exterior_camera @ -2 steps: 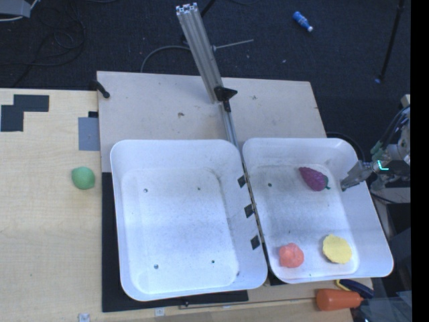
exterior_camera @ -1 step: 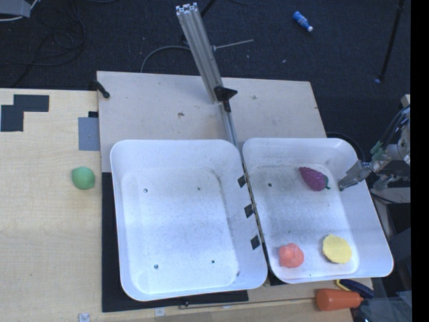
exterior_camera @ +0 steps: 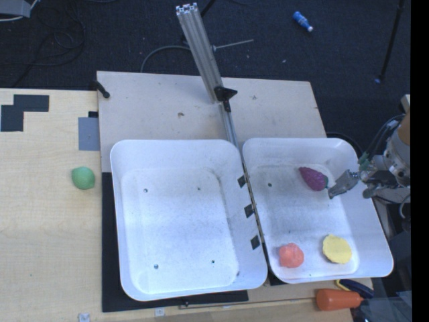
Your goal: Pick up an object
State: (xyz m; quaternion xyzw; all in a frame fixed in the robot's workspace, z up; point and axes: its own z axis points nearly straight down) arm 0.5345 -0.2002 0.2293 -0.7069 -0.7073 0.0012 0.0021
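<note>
Dark carpet w/ loose cables fills the top of the frame; below it sits a pale wooden bench (exterior_camera: pixel 47 206) carrying two shallow white bins side by side. Left bin (exterior_camera: pixel 127 156) takes up center-left of frame, right bin (exterior_camera: pixel 375 247) center-right, their inner edges touching. Gripper (exterior_camera: pixel 352 185) reaches in from right edge, just over the right bin's upper right rim; two dark fingers (exterior_camera: pixel 340 184) look spread apart, nothing between them. Purple object (exterior_camera: pixel 312 178) lies in the upper part of right bin, just left of the nearer fingertip, close but whether touching can't tell. Yellow object (exterior_camera: pixel 336 249) sits near lower right of the same bin, w/ a red-orange object (exterior_camera: pixel 291 255) beside it to the left, the two apart. Green ball (exterior_camera: pixel 83 178) rests on the wood at left of frame, well apart from the bins. Orange tool handle (exterior_camera: pixel 338 299) lies below right bin at bottom edge. Grey aluminium bar (exterior_camera: pixel 204 52) slants from top center down to the bins' junction. Small blue item (exterior_camera: pixel 303 21) on carpet upper right.
</note>
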